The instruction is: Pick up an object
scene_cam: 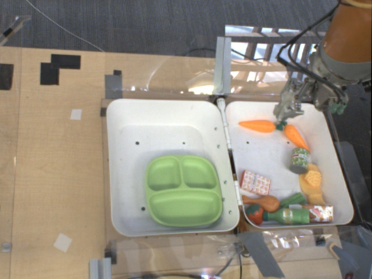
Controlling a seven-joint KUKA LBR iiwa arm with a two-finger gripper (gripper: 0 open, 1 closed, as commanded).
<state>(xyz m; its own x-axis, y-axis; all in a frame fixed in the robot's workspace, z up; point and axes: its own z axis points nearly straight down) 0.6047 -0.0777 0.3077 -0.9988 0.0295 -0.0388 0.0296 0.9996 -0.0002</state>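
Observation:
My gripper (pixel 287 111) hangs over the far side of the right bin (pixel 256 150), its fingers pointing down just above the green end where two toy carrots meet. One carrot (pixel 256 126) lies flat to the left of it; the other carrot (pixel 296 136) slants down to the right. I see nothing held between the fingers. Below lie a small green-labelled can (pixel 300 159), a yellow toy (pixel 311 180), a red-and-white box (pixel 255 182), a green bottle (pixel 290 215) and a strawberry (pixel 256 214).
The left bin (pixel 128 132) holds a green divided plate (pixel 183 189). A metal divider post (pixel 221 68) stands behind the seam between the bins. The arm's orange band (pixel 349 16) comes in at the top right. Wooden bench surface spreads to the left.

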